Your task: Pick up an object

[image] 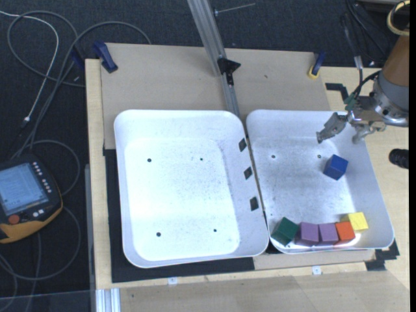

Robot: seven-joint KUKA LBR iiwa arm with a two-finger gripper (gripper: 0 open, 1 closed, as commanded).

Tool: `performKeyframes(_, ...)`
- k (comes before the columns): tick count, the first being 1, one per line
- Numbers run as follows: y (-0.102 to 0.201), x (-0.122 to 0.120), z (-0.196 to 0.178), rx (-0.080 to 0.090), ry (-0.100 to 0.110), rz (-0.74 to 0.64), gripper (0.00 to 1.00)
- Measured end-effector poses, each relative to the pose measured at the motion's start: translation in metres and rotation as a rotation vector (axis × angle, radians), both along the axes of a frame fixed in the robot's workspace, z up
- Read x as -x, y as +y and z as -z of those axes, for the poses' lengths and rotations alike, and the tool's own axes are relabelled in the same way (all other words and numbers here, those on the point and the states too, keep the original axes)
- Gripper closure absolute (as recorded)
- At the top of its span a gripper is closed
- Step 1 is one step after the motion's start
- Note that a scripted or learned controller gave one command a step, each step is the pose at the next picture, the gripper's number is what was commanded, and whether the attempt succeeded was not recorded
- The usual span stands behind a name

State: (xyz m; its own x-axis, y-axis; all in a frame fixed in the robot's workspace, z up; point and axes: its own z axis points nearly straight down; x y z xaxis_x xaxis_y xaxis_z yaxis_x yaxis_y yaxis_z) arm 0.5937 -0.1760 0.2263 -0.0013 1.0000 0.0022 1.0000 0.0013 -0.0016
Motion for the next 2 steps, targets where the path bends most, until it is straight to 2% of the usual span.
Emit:
performKeyframes(1, 0.049, 0.033, -0.063, 0.001, -0.009, -0.005, 0.0)
performKeyframes(2, -0.041, 0.109, -0.019, 0.003, 0.006, 0.011, 0.0)
